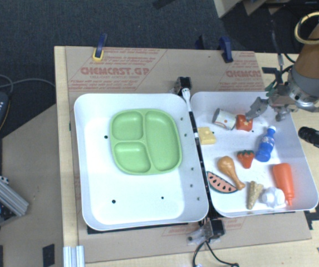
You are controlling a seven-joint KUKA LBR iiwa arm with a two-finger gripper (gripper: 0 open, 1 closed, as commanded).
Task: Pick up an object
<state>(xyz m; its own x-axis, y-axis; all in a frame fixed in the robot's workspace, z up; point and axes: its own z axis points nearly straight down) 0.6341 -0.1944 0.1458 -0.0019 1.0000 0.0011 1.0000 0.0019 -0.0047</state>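
Observation:
My gripper (268, 112) hangs over the far part of the right bin (309, 174), open, with nothing between its fingers. Its left finger (254, 109) ends just above a small red object (244, 123), beside a white and grey cup (223, 118). Just in front of the gripper stands a blue bottle (265, 144). Further toward the front are a red strawberry (246, 158), a chicken drumstick (230, 171), a watermelon slice (221, 183), an orange carrot (284, 181), an ice-cream cone (254, 193) and a small white object (271, 196). A yellow cheese piece (206, 135) sits at the bin's left wall.
The left bin (92, 193) holds a green divided plate (146, 141). The grey arm (312, 65) comes in from the right above the right bin's far corner. Clamps (98, 49) hold the cardboard sheet at the back edge.

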